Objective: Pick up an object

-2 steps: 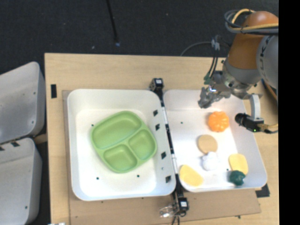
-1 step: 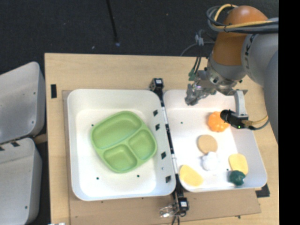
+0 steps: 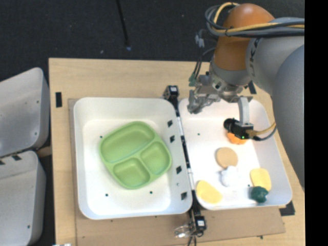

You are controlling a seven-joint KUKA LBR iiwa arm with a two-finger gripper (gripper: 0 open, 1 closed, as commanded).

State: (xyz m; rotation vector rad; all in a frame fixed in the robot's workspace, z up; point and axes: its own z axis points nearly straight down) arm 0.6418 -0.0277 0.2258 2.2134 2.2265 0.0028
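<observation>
The end effector (image 3: 197,104) is positioned over the far left corner of the right bin (image 3: 205,137); whether it is spread or pressed together cannot be determined. No object is seen within it. The candidate objects lie in the near half of the same bin: a tan disc (image 3: 226,157), a white piece (image 3: 230,177), two yellow pieces (image 3: 208,191) (image 3: 260,178), and a dark green piece (image 3: 258,194). A green divided plate (image 3: 135,154) occupies the left bin (image 3: 87,188) on the worktop (image 3: 66,81).

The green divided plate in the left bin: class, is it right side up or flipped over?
Right side up. The green divided plate shows three hollow compartments and raised rims facing the camera.
</observation>
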